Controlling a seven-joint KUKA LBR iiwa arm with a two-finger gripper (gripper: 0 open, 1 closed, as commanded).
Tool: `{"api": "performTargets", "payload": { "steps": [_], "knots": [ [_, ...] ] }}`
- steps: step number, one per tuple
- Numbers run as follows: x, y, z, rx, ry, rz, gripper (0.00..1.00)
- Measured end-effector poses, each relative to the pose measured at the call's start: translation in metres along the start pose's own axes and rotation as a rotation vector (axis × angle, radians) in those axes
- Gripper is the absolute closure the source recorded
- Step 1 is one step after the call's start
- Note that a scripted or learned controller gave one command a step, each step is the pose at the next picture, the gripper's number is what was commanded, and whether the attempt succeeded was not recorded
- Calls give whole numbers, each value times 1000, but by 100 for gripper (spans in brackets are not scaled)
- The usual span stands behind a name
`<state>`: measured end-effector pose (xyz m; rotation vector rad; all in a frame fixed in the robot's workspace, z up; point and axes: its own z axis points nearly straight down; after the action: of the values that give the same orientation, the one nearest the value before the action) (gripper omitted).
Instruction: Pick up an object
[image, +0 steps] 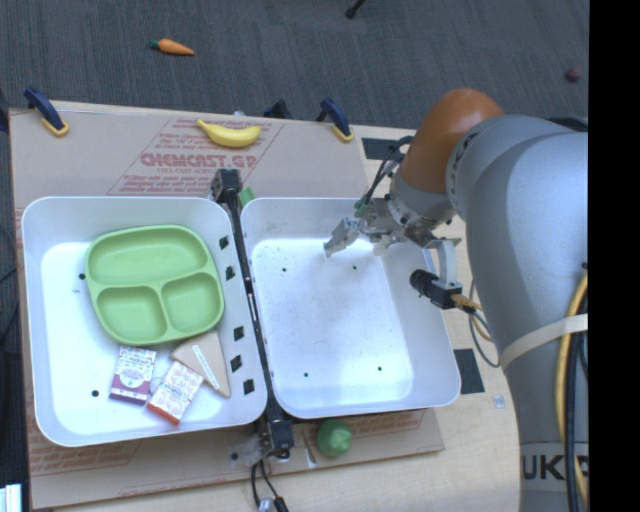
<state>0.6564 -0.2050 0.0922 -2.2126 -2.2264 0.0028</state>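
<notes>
The end effector (340, 240) hangs over the far part of the right bin (430, 385), close to its far wall; whether it is clenched or released I cannot tell from here. The things to pick lie in the left bin (40, 300): a green divided plate (152, 281) toward the far side, and nearer, two small packets (133, 374) (176, 391) with a pale wedge (203, 364) just beside them. On the counter, a banana (229, 131) lies beyond the bins and a green ball (334, 437) sits at the near edge.
</notes>
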Motion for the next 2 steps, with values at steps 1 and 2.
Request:
{"api": "performTargets", "payload": {
  "steps": [1,2],
  "knots": [
    [0,1,-11,0,1,-3,100],
    [0,0,-11,1,1,-3,0]
  ]
}}
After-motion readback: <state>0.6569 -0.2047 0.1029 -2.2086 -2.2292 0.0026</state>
